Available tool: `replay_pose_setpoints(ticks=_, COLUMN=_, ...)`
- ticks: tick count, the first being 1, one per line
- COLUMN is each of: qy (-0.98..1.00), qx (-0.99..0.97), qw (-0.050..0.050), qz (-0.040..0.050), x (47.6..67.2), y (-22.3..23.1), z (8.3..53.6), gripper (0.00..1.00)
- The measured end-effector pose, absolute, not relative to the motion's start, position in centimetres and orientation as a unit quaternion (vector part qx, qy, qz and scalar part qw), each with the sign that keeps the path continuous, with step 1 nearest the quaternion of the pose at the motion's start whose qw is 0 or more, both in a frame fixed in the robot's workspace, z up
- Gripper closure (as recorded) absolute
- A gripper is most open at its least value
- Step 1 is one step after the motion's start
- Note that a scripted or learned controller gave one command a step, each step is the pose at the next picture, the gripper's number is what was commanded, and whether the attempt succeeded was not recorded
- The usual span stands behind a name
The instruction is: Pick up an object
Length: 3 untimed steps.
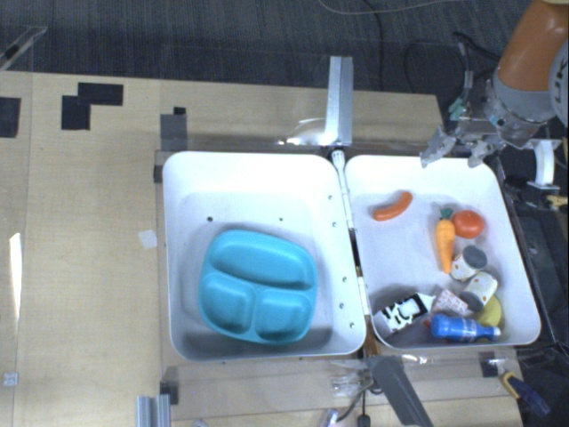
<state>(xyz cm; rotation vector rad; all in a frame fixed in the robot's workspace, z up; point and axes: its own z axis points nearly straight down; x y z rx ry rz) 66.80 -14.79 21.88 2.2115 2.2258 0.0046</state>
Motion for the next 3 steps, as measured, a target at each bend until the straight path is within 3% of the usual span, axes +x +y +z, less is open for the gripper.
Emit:
replay_pose_setpoints(ticks=1, qy=0.753, qx=0.658, qw=0.004, qz=0.0029, x=65.7, y=-8.2, z=8.8, gripper=0.00)
replay_pose_setpoints(ticks=2, qy=0.753, qx=0.658, qw=0.006, qz=0.0065, x=66.0, y=-8.0, z=10.2, gripper=1.00)
replay_pose_setpoints(ticks=3, qy=0.747, qx=0.665, qw=0.003, qz=0.0031, x=67.1, y=-4.6, z=18.8, gripper=1.00)
